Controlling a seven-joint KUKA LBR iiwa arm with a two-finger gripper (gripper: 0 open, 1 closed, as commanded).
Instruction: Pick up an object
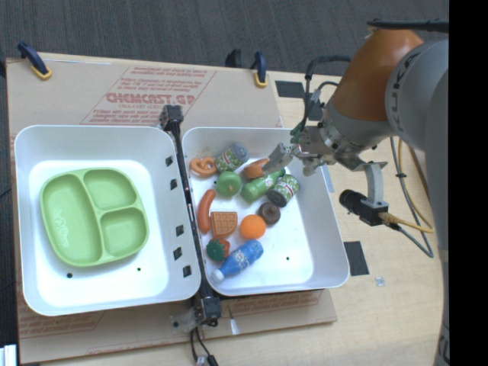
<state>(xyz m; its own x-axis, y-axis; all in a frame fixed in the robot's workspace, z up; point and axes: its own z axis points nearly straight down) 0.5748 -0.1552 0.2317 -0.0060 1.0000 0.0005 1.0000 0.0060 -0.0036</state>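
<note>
The right bin (320, 235) holds a pile of toy food. In it are an orange pretzel (202, 165), a small patterned can (231, 157), a green apple (228, 184), a green bottle (261, 184), a dark can (284, 191), a chocolate donut (271, 213), an orange (252, 226), a waffle (223, 223), a red sausage (205, 208) and a blue bottle (240, 258). My gripper (277, 159) hangs low over the bin's far right part, just above the green bottle and an orange carrot (255, 168). Nothing shows held in it.
The left bin (30, 280) holds a green divided plate (95, 216). A black divider with clips (183, 204) runs between the bins. A printed cardboard sheet (152, 94) lies behind them, with blue clamps (259, 67) at its edge.
</note>
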